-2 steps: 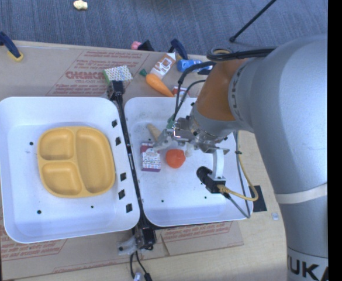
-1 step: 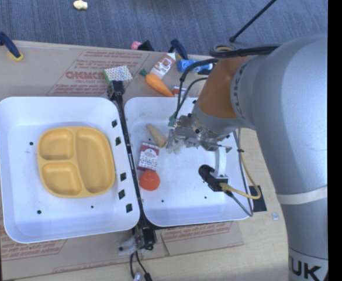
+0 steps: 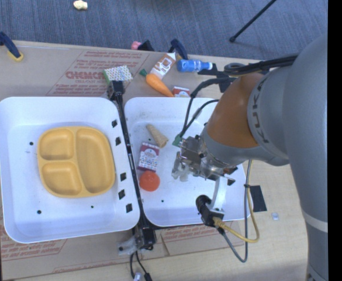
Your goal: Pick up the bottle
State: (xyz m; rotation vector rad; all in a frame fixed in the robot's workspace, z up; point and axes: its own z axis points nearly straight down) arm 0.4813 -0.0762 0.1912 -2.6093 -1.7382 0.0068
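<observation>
A small bottle [image 3: 149, 158] with a red label and a red-orange cap [image 3: 150, 182] lies flat in the right bin [image 3: 176, 212], close to its left wall. My gripper [image 3: 181, 171] hangs over the bin floor just right of the bottle, about a hand's width from it and not touching it. Its two pale fingers [image 3: 175, 170] point down and stand a little apart, open, with only white bin floor between them. The grey arm with its orange band [image 3: 235, 116] covers the right part of this bin.
A tan cone [image 3: 156, 135] lies just above the bottle in the right bin. The left bin [image 3: 13, 157] holds a yellow divided plate [image 3: 76, 160]. Behind the bins on the cardboard lie a carrot [image 3: 158, 85], a white-orange bottle [image 3: 162, 66] and a blue bottle [image 3: 191, 66]. A yellow cable [image 3: 238, 234] loops by the front edge.
</observation>
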